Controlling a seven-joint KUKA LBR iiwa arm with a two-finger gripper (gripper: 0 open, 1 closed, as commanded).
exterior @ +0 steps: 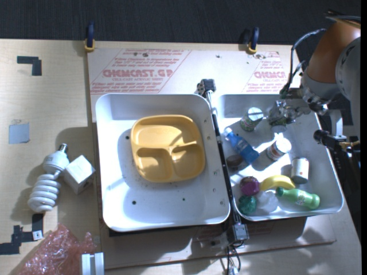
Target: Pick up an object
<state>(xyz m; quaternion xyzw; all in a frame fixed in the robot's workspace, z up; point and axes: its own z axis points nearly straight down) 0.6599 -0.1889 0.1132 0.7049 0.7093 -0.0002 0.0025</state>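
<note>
Your jaws [285, 112] hang over the upper part of the right bin [328, 171], near its far wall, and whether they stand wide or narrow you cannot tell from this slanted look down, since the wrist and its cabling crowd the spot; nothing can be seen held in them. The nearest thing to take is the small round silver-capped jar [252, 118], which lies just to the left of the jaws in the picture and a touch nearer the camera, standing apart from the rest; it shows you a round top, so it has no long axis to line up with (any approach angle looks as good as another, as far as you can judge). Next nearest is the white bottle with the red cap [277, 150], below the jaws in the picture, lying tilted with its long axis running from lower left to upper right; the blue bottle [241, 146] lies further left against the bin's inner wall, its axis slanting the other way. The yellow banana [277, 182], the green bottle [299, 197] and the purple ball [249, 185] sit crowded at the near end, well apart from the jaws; the left bin [109, 153] holds a yellow divided tray [167, 148].
</note>
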